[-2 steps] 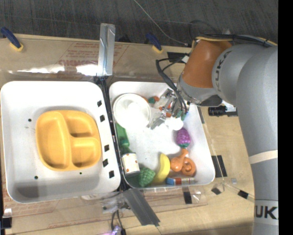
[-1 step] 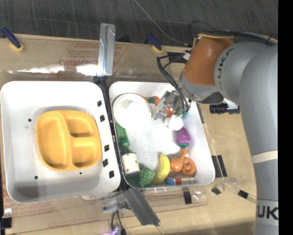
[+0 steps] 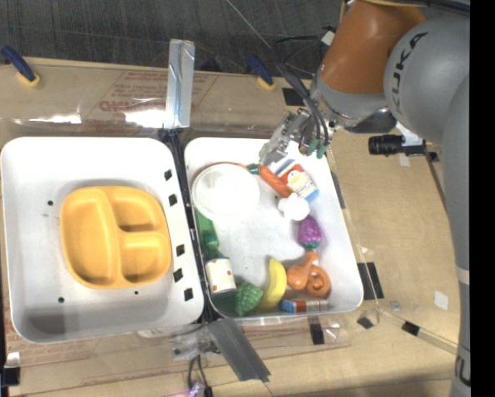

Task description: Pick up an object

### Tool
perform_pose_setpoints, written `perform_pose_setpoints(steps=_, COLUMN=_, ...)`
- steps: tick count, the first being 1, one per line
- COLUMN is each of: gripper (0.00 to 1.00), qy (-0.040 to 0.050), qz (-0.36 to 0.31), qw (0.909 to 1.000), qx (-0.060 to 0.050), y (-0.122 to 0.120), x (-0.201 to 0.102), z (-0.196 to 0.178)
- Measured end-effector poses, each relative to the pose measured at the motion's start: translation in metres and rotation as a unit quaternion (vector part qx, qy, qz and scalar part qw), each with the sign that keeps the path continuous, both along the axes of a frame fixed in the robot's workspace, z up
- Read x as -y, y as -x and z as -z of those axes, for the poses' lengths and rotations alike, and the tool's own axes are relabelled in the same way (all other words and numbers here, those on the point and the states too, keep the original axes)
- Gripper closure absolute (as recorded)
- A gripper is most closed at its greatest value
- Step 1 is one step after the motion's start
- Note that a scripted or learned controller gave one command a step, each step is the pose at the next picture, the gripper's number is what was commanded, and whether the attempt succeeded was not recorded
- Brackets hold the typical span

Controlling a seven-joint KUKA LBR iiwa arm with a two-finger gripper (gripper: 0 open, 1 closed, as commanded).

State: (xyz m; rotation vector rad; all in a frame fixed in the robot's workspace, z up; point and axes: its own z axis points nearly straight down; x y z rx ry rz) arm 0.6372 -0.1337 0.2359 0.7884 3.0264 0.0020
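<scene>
Gripper poised over the right bin's far rim, just above the toy carrot; finger spread hard to tell.

Beside the carrot: white bowl, small bottle, purple grapes. Farther toward the near wall: banana, orange toy, green pieces. Left bin holding a yellow divided tray. Both on a tan bench.

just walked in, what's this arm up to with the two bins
A grey KUKA arm reaches in from the right, its gripper hovering over the upper edge of the right bin, just above an orange carrot toy. Nothing is visibly between its fingers. That bin also holds a white bowl, a purple grape toy and a banana. The left bin holds a yellow divided tray.
</scene>
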Motion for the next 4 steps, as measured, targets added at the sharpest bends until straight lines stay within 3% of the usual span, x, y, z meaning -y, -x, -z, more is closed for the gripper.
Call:
perform_pose_setpoints(steps=1, gripper=1.0, qy=0.0001, qz=-0.003, qw=1.0, qx=-0.004, y=0.001, x=-0.001, z=-0.005)
perform_pose_setpoints(steps=3, gripper=1.0, qy=0.0017, qz=-0.01, qw=0.9999, qx=-0.001, y=-0.002, x=-0.003, z=-0.027)
perform_pose_setpoints(steps=4, gripper=1.0, qy=0.0008, qz=-0.052, qw=0.9986, qx=-0.005, y=0.006, x=0.041, z=-0.078)
